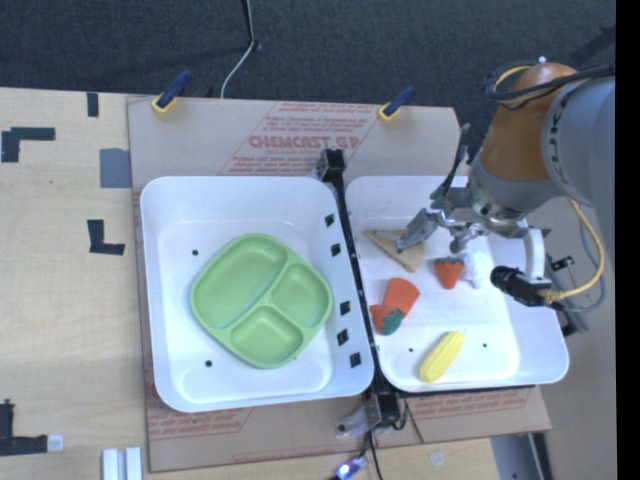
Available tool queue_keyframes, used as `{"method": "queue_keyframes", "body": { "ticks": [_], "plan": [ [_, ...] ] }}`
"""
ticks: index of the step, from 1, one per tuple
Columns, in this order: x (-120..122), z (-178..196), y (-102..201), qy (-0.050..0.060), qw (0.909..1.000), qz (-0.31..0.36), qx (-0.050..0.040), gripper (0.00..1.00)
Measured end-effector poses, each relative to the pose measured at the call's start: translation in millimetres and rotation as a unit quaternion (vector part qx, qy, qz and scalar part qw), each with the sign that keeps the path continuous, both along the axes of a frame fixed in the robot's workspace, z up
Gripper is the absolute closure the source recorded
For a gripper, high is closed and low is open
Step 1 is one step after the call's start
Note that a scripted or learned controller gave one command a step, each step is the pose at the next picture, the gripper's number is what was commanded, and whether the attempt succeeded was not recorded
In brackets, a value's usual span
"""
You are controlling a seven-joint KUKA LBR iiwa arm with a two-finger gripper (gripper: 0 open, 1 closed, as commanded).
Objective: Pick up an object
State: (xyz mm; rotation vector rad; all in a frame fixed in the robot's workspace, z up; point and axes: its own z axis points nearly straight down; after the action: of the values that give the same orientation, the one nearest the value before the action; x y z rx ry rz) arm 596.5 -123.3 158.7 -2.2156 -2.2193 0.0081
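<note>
Overhead, from the one slanted camera: two shallow white bins side by side on a cardboard sheet, sharing a black divider down the middle. In the left bin (pixel 170 368), a green sectioned plate (pixel 262 299) lying flat near the centre, with bare white floor all round it and widest along the far and left rims. In the right bin (pixel 540 363), toy food gathered toward the divider side and the middle: a tan wedge (pixel 393 249) close to the far-left part, an orange carrot (pixel 395 303) just beside the divider, a yellow corn cob (pixel 440 355) near the front rim, and a small red strawberry-like piece (pixel 449 272) in the centre. Grey arm (pixel 560 128) with orange band reaching in over the right rim. Gripper (pixel 450 230) low over the bin, its fingers (pixel 416 232) spread, nothing seen between them, one fingertip just beside the tan wedge, the red piece just below. Open floor left along the far rim and in the front-right corner of the right bin.
</note>
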Motion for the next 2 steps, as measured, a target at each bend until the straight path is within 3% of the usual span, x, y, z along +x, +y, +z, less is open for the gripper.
{"method": "queue_keyframes", "body": {
  "ticks": [1,2],
  "plan": [
    [8.1,-58.3,1.7,0.0,1.0,0.001,-0.0002,0.0],
    [9.1,-45.1,2.8,-0.002,1.0,0.001,0.0003,1.0]
  ]
}}
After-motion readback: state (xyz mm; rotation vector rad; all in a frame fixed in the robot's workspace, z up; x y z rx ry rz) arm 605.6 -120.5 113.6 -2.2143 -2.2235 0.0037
